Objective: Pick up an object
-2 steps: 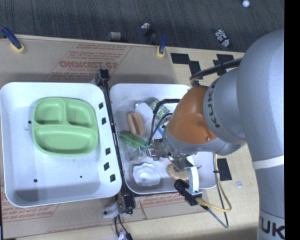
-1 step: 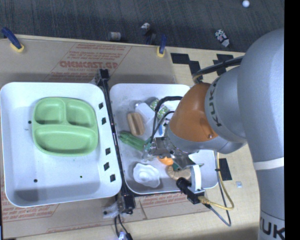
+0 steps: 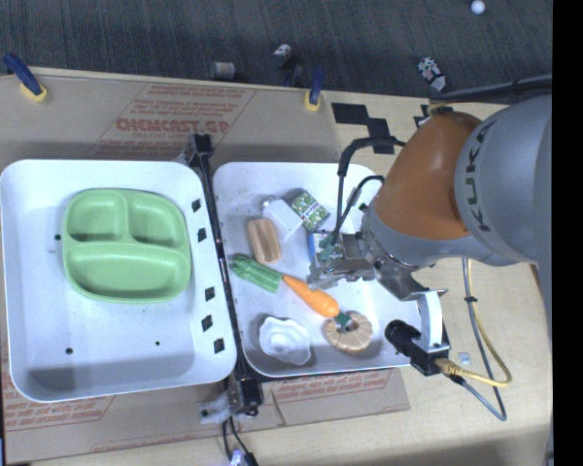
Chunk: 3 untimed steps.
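Note:
My gripper (image 3: pixel 328 265) hangs low in the right bin (image 3: pixel 235 190), at the bin's right side, just above the orange carrot (image 3: pixel 311 296). Its fingers are hidden under the wrist. The carrot lies slanted, with a green cucumber piece (image 3: pixel 256 274) at its upper left end. A tan bread-like block (image 3: pixel 263 240) lies above them. A white crumpled object (image 3: pixel 285 338) and a round tan disc with a green top (image 3: pixel 348 329) sit at the bin's front. A small green and white packet (image 3: pixel 309 209) lies near the back.
The left bin (image 3: pixel 29 260) holds a green divided plate (image 3: pixel 126 244). A black clip strip (image 3: pixel 212 250) runs between the bins. The grey and orange arm (image 3: pixel 447 192) covers the right bin's right side, with a yellow cable (image 3: pixel 481 362) trailing at the front right.

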Available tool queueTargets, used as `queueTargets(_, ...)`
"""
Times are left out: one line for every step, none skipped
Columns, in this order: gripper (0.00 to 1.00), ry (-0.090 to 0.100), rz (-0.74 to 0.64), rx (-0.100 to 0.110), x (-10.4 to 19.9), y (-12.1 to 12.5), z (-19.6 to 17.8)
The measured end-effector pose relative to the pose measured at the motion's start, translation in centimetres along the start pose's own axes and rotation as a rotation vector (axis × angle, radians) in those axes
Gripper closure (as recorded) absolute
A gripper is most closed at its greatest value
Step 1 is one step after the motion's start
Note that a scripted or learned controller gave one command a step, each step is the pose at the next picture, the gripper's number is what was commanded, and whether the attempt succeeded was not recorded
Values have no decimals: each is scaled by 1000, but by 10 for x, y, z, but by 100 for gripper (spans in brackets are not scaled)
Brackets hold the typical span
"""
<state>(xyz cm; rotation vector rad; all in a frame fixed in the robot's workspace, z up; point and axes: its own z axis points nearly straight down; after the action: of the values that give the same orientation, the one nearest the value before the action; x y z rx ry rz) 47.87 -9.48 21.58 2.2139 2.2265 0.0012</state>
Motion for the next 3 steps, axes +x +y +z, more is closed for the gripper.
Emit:
queueTargets(0, 0, 0, 1, 0, 0, 0)
queueTargets(0, 0, -2, 2, 3, 4, 125)
queueTargets(100, 1, -8, 5, 3, 4, 114)
